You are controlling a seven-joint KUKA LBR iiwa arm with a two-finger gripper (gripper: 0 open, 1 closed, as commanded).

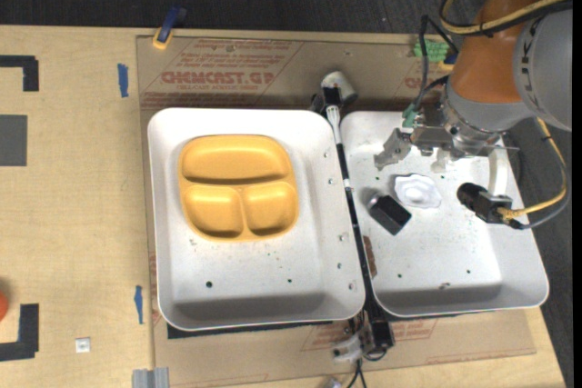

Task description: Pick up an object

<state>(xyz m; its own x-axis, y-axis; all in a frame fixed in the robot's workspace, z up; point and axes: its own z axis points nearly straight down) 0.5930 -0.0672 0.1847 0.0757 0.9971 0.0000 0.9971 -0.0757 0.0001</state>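
Two bins sit side by side; the left bin holds a yellow tray, its long axis running up and down the view, the single wide section at the far end; it lies flat and untouched. In the right bin a black block lies tilted, long axis running from upper left to lower right; just beside it, a white cup, too round to point anywhere. Above the cup hangs the gripper, fingers spread, pinching nothing. So nothing is lifted yet; I judge the descent, the closing and the lift all remain, with cup or block the likely target.
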